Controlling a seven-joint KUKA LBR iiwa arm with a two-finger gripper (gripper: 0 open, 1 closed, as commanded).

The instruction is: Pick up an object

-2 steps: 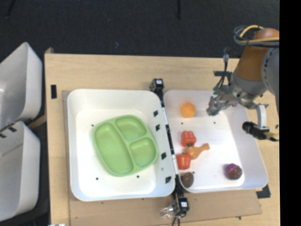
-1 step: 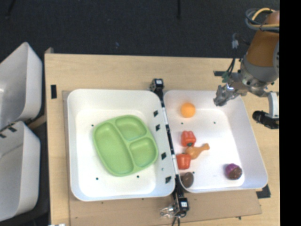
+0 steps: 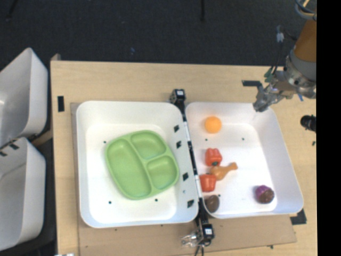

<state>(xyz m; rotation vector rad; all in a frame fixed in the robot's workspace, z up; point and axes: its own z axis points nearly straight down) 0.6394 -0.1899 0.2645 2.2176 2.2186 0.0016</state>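
The grey arm with its orange band (image 3: 306,46) entered from the right of the camera view. Its two-finger gripper (image 3: 261,104) hung over the upper right corner of the right-hand shallow white bin (image 3: 282,143), at the rim. Whether the fingers were spread or pressed together could not be told at this size; nothing was seen between them.

The right bin held six small objects, all lying well apart from the gripper. A round orange ball (image 3: 213,124) lay near the bin's upper left. Below it stood a red pepper-shaped toy (image 3: 213,156), and just beneath that a yellow-orange gourd-shaped piece (image 3: 224,170). A second red-orange block-like toy (image 3: 208,183) lay against the left wall, touching or nearly touching the gourd piece. A dark brown rounded object (image 3: 212,202) sat in the lower left corner. A purple rounded object (image 3: 264,194) lay alone near the lower right corner.

The left-hand shallow white bin (image 3: 90,196) carried a light green plastic plate with three compartments (image 3: 141,164), lying flat and turned at a slant.

Both bins rested side by side on the pale wooden table (image 3: 117,79), their inner rims touching.
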